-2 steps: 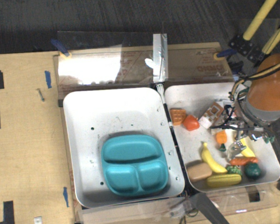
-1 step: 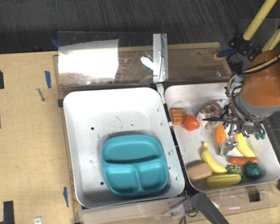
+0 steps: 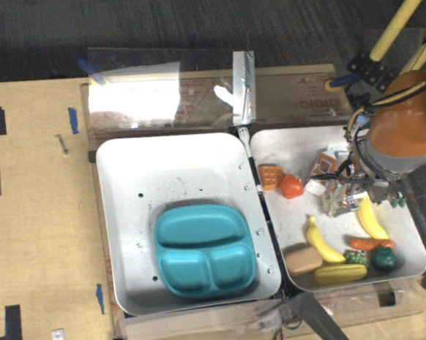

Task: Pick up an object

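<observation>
**Right bin: toy food items under the arm, pincer state undetermined**

Finding 1, handling. The candidates appear to be small moulded toy foods, so they are judged light, stiff and smooth-skinned, liable to slip or roll under a two-finger pinch. The two bananas and are best taken across the narrow middle of the curve, not lengthwise. The orange-red piece is compact and blocky; a pinch across its flat sides looks the safest hold. None looks fragile.

Finding 2, appearance and position, all referred to the right bin. The orange-red piece lies in its upper left part, just beside a ridged orange waffle-like piece. One banana lies at centre; the second lies to its right. Along the near wall sit a tan bread-like piece, a yellow-green corn-like piece, a red-orange piece and a dark green round piece, closely crowded, some touching.

Finding 3, pincer. It hangs over the upper middle of the right bin, between the orange-red piece and the right-hand banana. Clutter and blur there prevent telling how wide it stands or whether it has hold of anything.

Finding 4. The left bin carries a teal divided tray.
</observation>
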